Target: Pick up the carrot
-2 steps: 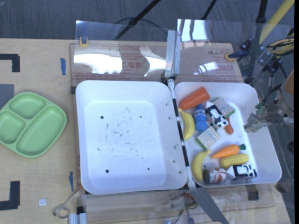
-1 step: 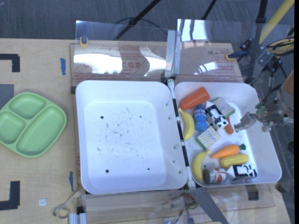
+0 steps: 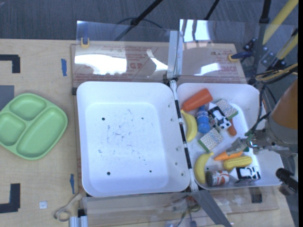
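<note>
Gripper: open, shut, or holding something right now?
Gripper: cannot be told; it sits low in the right bin, right by the carrot.

Glossy white plastic bins (image 3: 90,126) sit on a matt wooden bench (image 3: 38,56).

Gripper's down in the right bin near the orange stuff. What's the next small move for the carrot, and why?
Probably ease the gripper a little left and down toward the carrot, then close. The carrot lies apart from it, wedged between a banana and a yellow corn-like toy, so nothing looks grasped yet. Its finger state is too blurred to judge.
</note>
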Motion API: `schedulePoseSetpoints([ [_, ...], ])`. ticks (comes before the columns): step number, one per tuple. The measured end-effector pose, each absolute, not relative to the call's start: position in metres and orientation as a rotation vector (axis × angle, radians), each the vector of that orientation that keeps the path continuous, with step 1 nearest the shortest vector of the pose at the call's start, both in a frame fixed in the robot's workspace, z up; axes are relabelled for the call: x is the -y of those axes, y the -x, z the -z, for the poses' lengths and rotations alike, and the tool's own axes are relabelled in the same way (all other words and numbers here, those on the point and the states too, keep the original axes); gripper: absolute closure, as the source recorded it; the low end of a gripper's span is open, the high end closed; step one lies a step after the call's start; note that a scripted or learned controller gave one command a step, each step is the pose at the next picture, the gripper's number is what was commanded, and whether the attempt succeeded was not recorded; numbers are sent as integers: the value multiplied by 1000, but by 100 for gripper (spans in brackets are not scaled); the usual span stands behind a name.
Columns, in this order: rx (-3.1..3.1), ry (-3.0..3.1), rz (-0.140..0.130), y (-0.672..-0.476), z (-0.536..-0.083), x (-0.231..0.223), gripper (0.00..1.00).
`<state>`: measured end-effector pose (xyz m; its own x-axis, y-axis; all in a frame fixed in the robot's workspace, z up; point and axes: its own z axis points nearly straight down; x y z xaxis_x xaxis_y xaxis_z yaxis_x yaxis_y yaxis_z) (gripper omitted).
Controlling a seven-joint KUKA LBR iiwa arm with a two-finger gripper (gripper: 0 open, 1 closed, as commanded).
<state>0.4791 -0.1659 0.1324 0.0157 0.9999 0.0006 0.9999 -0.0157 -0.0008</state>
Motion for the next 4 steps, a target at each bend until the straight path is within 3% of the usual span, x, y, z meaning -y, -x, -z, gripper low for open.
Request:
schedulePoseSetpoints([
  [1,2519,1881,2,-480,-146,166,0],
  [2,2644,1702,1,-480,-130,205,0],
  [3,2775,1476,1,-480,-128,205,0],
  [4,2907,1201,2,-505,-125,162,0],
])
